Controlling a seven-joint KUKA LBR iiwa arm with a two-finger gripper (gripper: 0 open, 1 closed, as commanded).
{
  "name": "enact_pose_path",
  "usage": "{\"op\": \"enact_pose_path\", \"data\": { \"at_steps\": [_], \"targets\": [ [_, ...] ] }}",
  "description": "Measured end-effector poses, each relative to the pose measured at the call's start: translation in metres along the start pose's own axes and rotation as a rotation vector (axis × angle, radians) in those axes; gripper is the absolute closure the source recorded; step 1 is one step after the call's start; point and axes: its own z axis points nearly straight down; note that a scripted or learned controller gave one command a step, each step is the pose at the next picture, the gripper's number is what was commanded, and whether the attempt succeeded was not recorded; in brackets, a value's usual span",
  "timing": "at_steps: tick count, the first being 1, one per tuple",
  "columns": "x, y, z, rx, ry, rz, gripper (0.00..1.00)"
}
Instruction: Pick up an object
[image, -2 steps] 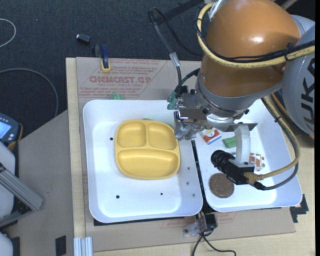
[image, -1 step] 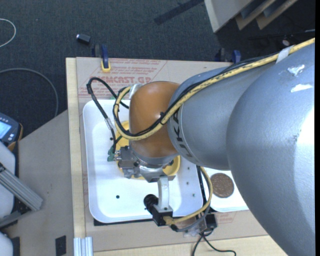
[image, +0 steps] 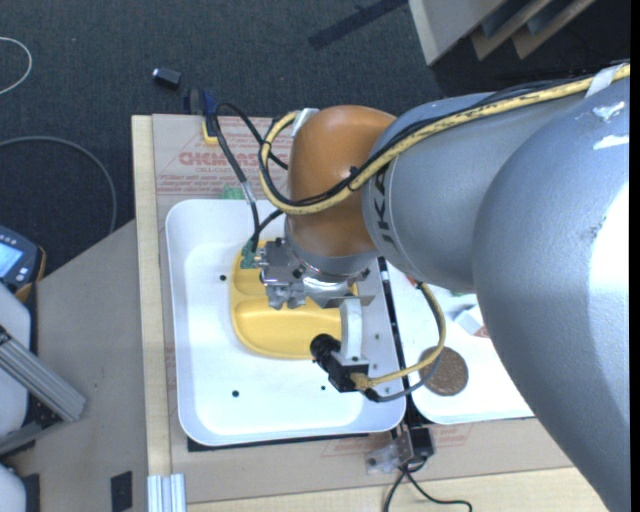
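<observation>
The gripper (image: 290, 285) hung low in the left bin (image: 200, 400), directly over a yellow object (image: 275, 330); whether it gripped anything could not be told. A brown round object (image: 447, 372) lay in the right bin (image: 490, 405) on the worktop (image: 160, 330).

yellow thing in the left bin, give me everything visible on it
The yellow object looks like smooth, glossy plastic with rounded edges, lying flat on the floor of the left bin, near its middle. The arm's wrist and gripper hang over its upper part and hide it, so its full shape and any contact can't be told.
</observation>
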Motion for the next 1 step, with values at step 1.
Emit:
{"op": "enact_pose_path", "data": {
  "at_steps": [1],
  "targets": [
    [0.0078, 0.0548, -0.1120, -0.012, 0.005, -0.005, 1.00]
  ]
}}
